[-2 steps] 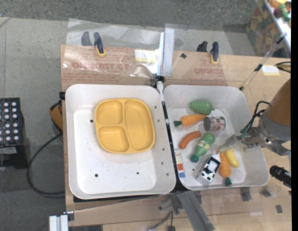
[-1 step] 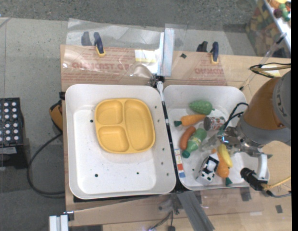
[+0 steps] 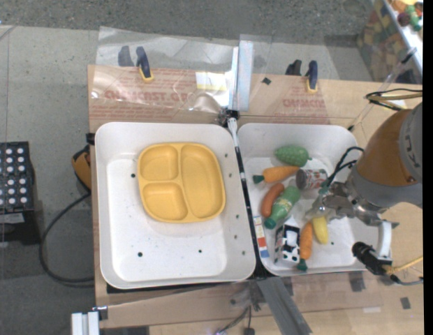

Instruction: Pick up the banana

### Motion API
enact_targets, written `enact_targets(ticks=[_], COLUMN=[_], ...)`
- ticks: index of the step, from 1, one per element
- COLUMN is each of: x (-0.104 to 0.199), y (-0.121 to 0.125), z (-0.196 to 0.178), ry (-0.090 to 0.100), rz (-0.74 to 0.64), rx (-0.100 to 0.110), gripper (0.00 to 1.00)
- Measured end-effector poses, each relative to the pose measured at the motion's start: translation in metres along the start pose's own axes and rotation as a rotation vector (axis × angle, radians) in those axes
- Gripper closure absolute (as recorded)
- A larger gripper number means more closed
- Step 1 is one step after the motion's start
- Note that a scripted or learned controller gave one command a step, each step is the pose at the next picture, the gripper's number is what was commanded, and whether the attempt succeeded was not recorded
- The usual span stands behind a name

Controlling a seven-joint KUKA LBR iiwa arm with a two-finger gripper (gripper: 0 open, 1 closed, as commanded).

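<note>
I log the banana (image 3: 320, 229) in the right bin (image 3: 340, 134), toward its near right part. It is short and yellow, long axis running roughly top to bottom in the camera view, upper end tipped slightly left, lower end toward the bin's front rim. An orange carrot (image 3: 306, 241) lies just beside it on its left, nearly parallel.

The gripper (image 3: 326, 206) sits right above the banana's upper end, at the tip of the grey arm (image 3: 392, 166) with its orange band. I cannot tell from this angle whether the claw is spread or pressed together, nor whether it touches the fruit.

Other contents of that bin: a green leafy vegetable (image 3: 292, 152) near the back, a second carrot (image 3: 280, 174) lying crosswise, a small can (image 3: 311, 179), a red-orange sausage shape (image 3: 272, 199), a green cucumber (image 3: 282, 206), a black-and-white cow toy (image 3: 290, 243).

The left bin (image 3: 126, 257) holds a yellow divided plate (image 3: 181, 181), three compartments.

Surface: wooden bench (image 3: 342, 93), clear plastic sheeting held by two blue clamps (image 3: 142, 62) at the back. Grey floor beyond, a black perforated block (image 3: 11, 180) at far left, a cable looping beside it.
</note>
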State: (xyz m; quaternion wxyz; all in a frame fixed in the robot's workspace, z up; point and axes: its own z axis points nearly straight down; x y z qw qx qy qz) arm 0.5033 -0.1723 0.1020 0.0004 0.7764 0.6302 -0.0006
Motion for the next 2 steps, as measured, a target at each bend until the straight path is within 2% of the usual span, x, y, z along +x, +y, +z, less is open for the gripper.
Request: enact_targets(ticks=[1,2], x=[0.042,0.119], y=[-0.028,-0.05], z=[-0.069,-0.09], ry=[-0.003,0.002], rz=[0.521,-0.381], rx=[0.004,0.002], gripper=[1.0,1.0])
